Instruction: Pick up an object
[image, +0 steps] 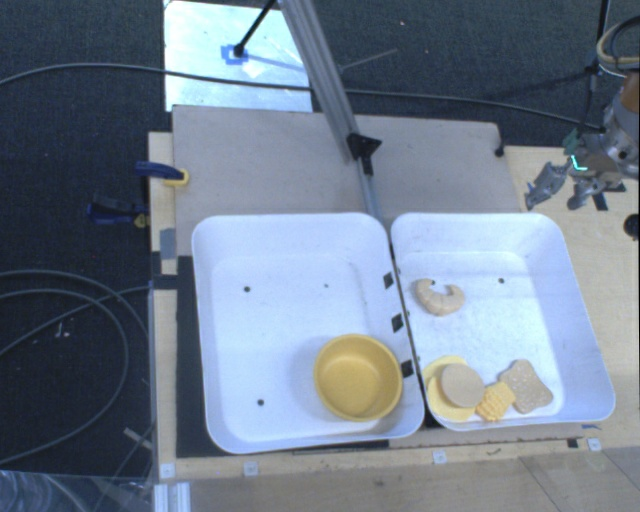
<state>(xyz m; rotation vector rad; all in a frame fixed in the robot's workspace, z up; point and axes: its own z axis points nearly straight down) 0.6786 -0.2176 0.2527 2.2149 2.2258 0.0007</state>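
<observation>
Camera view: nearest us, we see a yellow bowl (358, 376) in the left bin (230, 250). The right bin (560, 260) holds a round cracker (462, 384), waffle piece (493, 402), toast (526, 385) and, farther back, a croissant (439, 296). Beyond, the hand (572, 190) hovers over the table (270, 150), released.

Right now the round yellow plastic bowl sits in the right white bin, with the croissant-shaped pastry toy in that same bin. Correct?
Not quite. The camera view shows the round yellow plastic bowl in the left white bin. The croissant-shaped pastry toy is indeed in the right white bin.
</observation>
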